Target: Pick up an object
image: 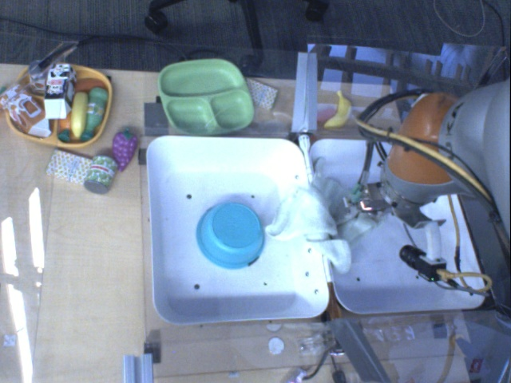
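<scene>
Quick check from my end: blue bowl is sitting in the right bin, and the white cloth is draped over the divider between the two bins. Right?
Not quite. The camera view shows the blue bowl in the left bin, not the right bin. The rest holds: the white cloth is draped over the divider between the two bins.

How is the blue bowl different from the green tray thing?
The blue bowl is round; the green tray is roughly rectangular, with divided sections. The blue bowl sits inside the left white bin; the green tray sits on the bench behind that bin. The blue bowl looks smaller than the green tray. Both are plain, single-colour dishes.
</scene>
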